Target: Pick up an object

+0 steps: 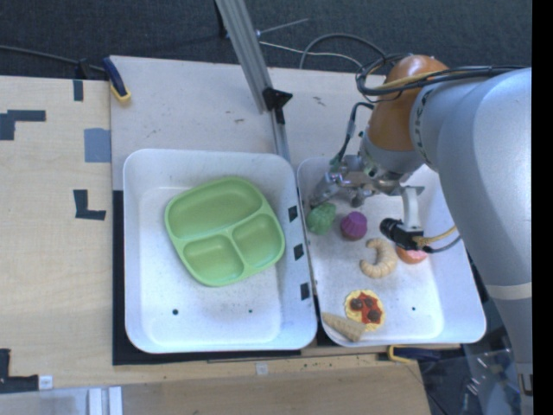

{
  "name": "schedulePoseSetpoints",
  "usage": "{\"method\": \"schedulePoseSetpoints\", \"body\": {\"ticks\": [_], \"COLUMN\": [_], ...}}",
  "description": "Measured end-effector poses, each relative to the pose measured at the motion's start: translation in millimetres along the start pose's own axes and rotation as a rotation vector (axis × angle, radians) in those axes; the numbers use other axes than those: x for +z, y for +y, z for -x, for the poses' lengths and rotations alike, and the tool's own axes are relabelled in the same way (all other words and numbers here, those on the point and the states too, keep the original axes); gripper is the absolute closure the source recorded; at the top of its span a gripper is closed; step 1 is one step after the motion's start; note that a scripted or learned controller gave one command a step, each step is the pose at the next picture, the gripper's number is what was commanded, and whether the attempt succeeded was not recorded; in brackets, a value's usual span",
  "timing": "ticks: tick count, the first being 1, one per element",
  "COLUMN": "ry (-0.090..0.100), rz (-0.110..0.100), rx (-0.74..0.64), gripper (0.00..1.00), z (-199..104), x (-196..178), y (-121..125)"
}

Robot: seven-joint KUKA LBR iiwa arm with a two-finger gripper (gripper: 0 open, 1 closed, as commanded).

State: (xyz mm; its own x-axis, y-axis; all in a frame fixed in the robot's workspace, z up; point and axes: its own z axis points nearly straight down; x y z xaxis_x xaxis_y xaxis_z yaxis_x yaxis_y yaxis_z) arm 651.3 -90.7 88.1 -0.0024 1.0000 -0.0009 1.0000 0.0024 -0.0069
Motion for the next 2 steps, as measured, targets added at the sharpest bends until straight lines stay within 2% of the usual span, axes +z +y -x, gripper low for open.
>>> {"method": "schedulePoseSetpoints", "body": {"ticks": [1, 2], "ry": [0.0, 0.0], "rz": [0.005, 0.011], "rx": [-0.002, 0.0], "gripper": [1.0, 1.0], "z": [-1, 8], "x": [-14, -64], "y": [1, 3]}}
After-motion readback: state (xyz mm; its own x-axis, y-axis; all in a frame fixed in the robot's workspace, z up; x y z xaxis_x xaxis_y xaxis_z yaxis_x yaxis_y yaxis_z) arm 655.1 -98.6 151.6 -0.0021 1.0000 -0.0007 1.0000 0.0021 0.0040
